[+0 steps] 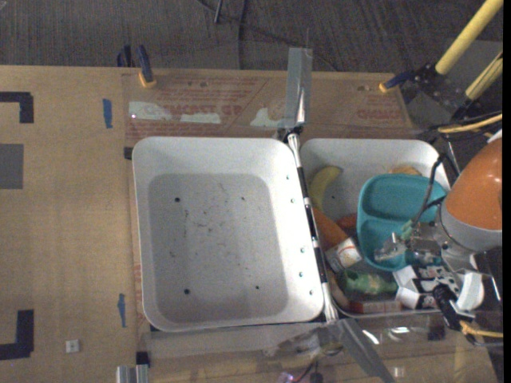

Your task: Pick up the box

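Plywood worktop (64,214) bears two bins; the box (374,303) lies low in the crowded right bin (363,152), wedged under a teal cup (391,214); the hand (399,246) hovers just above, its opening impossible to tell.

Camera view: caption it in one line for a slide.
Arm reaches into the right bin, its gripper at a teal bowl among cluttered items.

Faint reddish print on the cardboard sheet (200,94) behind the bins is too blurred to read
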